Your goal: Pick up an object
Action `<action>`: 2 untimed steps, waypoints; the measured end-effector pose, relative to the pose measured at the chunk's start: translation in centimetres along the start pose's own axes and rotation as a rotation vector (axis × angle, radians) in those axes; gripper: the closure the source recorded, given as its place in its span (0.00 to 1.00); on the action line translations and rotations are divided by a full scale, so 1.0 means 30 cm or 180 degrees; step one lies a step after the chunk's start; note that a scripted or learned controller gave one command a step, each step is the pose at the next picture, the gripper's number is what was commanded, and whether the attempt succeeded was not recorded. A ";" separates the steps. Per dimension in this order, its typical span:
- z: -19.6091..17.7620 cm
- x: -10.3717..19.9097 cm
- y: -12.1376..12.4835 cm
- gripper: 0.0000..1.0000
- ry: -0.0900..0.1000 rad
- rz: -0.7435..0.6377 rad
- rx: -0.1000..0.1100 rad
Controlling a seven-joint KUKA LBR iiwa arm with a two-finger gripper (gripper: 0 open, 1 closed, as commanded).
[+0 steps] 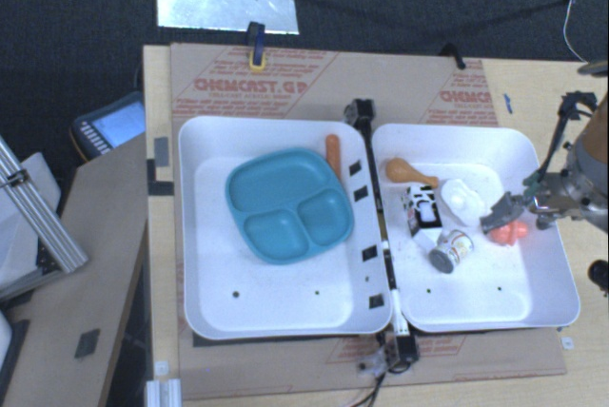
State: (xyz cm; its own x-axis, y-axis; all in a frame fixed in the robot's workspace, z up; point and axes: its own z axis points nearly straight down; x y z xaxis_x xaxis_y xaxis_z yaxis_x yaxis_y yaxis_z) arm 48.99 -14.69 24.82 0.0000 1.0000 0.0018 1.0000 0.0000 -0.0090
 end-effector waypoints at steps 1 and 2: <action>-0.017 0.001 0.007 0.00 -0.0008 -0.0010 -0.0035; 0.182 -0.024 0.003 0.00 -0.0003 -0.0001 -0.0019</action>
State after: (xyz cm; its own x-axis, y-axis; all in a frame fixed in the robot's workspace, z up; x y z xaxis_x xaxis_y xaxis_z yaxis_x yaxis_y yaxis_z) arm 49.04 -15.39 19.37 -0.0005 1.0000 0.0007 1.0000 0.0005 -0.0030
